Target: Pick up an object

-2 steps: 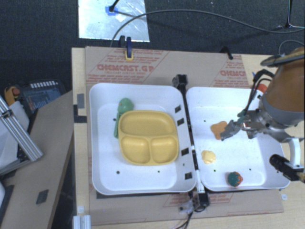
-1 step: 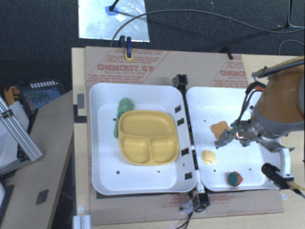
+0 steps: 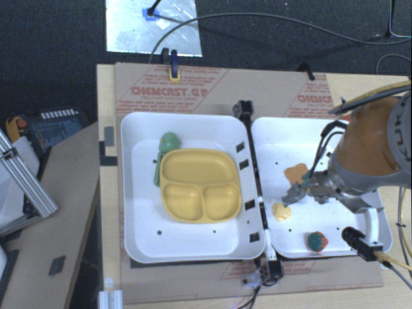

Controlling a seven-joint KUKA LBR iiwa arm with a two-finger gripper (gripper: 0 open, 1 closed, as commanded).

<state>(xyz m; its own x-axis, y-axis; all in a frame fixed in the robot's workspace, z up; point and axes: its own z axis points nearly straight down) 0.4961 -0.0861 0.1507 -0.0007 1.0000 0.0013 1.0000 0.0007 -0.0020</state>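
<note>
One pale yellow piece [image 3: 281, 211] lies just below the hand [image 3: 293, 195].

Both bins white: left bin [image 3: 138, 192], right bin [image 3: 273, 140]. Divided tray [image 3: 196, 185] pale yellow. Spoon [image 3: 165, 148] green. Flat piece [image 3: 296, 171] orange. Small lump [image 3: 281, 212] pale yellow. Ball [image 3: 316, 241] teal with red patches. Board [image 3: 212, 89] tan, red lettering.
</note>
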